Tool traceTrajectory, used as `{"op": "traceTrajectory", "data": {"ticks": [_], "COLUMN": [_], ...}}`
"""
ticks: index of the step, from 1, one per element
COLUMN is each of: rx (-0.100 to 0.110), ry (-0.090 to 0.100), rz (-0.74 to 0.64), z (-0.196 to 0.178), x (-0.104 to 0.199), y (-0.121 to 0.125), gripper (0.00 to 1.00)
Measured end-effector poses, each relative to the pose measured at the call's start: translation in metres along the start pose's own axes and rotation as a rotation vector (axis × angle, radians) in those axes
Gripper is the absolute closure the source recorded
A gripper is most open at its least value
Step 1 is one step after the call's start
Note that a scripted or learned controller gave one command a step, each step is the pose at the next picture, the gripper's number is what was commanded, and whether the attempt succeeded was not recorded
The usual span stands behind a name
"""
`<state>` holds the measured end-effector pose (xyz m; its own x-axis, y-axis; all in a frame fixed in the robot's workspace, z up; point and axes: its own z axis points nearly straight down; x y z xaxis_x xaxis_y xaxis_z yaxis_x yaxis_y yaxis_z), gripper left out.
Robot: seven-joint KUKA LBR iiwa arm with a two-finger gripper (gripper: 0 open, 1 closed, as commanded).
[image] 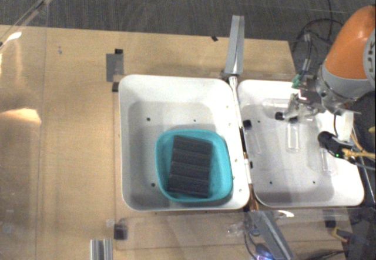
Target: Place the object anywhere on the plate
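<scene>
1. grey carpet runs across the top of the view, and below it a pale wooden bench (59, 153) bears two shallow white bins side by side.
2. the left bin (138, 135) holds a teal plate (222, 162), squarish with rounded corners, sitting toward the bin's lower right part.
3. a dark grey ribbed block (190, 166) lies on the plate, roughly at its middle, its ridges running across it; it is tilted slightly from the plate's edges.
4. the right bin (282, 179) has a bare white floor with small dark dots on it; what look like clear, tube-like shapes lie faintly on that floor, too indistinct to name.
5. the arm, grey with an orange band (349, 41), comes in from the right over the right bin's upper part.
6. the gripper (296, 109) sits above the right bin's upper area, well apart from the plate and the block. nothing can be made out between its fingers, and how far apart they stand cannot be told.
</scene>
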<state>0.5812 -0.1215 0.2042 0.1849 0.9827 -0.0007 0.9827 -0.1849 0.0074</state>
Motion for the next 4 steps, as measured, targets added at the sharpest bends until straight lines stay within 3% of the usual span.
{"op": "traceTrajectory", "data": {"ticks": [1,2,3,4], "rx": [0.005,-0.001,0.004,0.003], "ry": [0.001,0.003,0.003,0.003], "rz": [-0.095,-0.115,-0.273,-0.407], "z": [0.02,-0.05,-0.01,0.007], "x": [0.044,0.119,0.129,0.186], "y": [-0.047,-0.053,-0.119,-0.067], "gripper": [1.0,1.0,1.0,1.0]}}
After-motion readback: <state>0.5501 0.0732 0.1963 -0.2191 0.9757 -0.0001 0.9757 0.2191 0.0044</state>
